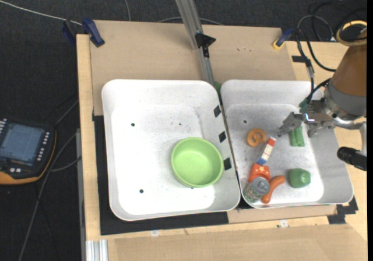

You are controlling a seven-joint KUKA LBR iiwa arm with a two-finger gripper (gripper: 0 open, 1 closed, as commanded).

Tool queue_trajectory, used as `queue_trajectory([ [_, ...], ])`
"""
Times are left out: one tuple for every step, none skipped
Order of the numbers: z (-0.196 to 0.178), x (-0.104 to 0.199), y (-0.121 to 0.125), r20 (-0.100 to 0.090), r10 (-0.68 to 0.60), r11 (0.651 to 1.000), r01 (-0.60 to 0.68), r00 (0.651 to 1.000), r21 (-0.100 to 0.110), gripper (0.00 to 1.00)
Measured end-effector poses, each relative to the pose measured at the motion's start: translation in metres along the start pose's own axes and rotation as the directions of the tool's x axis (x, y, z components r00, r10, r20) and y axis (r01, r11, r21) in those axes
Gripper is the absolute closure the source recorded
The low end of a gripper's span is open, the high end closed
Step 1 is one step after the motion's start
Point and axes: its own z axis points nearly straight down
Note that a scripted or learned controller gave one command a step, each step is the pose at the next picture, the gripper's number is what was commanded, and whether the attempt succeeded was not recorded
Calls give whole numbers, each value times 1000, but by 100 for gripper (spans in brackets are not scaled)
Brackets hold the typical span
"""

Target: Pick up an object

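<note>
My gripper [298, 130] hangs over the right bin [326, 94], near the middle of its right half, with its fingers spread open. A small green stick [298, 137] lies on the bin floor right below, between the two fingertips. Further left are an orange ring [256, 137] and a white and red tube [265, 155]. Toward the front edge sit a green lump [299, 177], a grey round can [257, 187] and an orange curved piece [273, 187].
The left bin [128, 102] holds a light green bowl [197, 162] at its front right. A metal pole [187, 9] rises from the back between the bins. Black clips [222, 136] sit on the rim between the bins.
</note>
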Motion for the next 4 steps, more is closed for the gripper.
queue_trajectory([
  [41, -3, -3, 1, 0, 1000, 0, 1000, -6, 0],
  [29, -3, -2, 2, -1, 1000, 1, 1000, -9, 100],
  [-22, -5, 8, 2, -1, 1000, 1, 1000, -9, 100],
  [-38, -5, 9, 1, -1, 1000, 1, 1000, -6, 100],
])
